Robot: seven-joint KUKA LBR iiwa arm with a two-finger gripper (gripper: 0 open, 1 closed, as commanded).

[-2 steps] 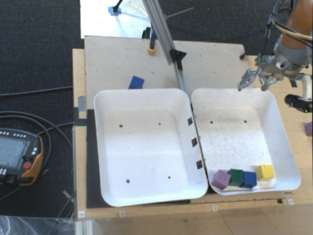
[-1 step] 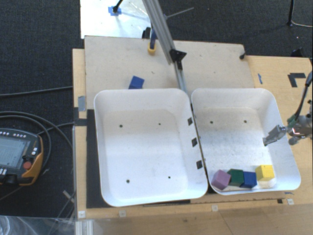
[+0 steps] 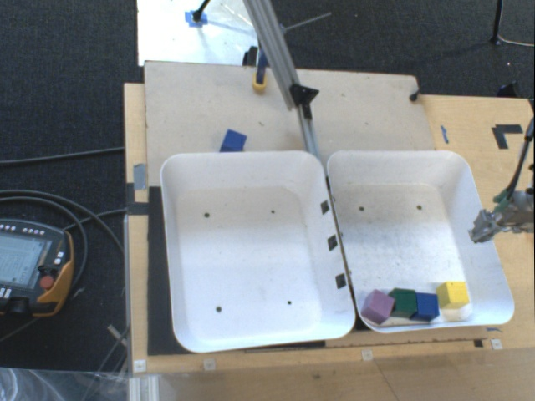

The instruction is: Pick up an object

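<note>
1. Overhead, two white bins sit side by side on the surface point(image 3: 368, 107), their inner rims touching along a seam marked by small black tabs.
2. Left bin point(image 3: 180, 224): its floor shows a few small dark dots and no objects.
3. Right bin point(image 3: 456, 170): all its contents are bunched along the near wall, toward the near right corner.
4. From left to right in that row lie a purple block point(image 3: 378, 306), a green block point(image 3: 405, 301), a blue block point(image 3: 426, 307) and a yellow block point(image 3: 453, 294).
5. These four touch or nearly touch one another; the yellow one rests on something pale that I cannot make out.
6. At the right bin's right rim, about halfway along it, the pincer point(image 3: 483, 227) comes in from the right edge of the view.
7. It is blurred and mostly cut off, so I cannot tell how wide it stands, and nothing is visibly held in it.
8. It is well apart from the row of blocks.
9. Outside the bins, another blue block point(image 3: 233, 141) lies on the surface just behind the left bin's far rim.
10. A metal rod point(image 3: 276, 44) slants across the surface from the top of the view down to the bins' seam.
11. On the dark floor at the left sits a pendant point(image 3: 29, 266) with cables.
</note>
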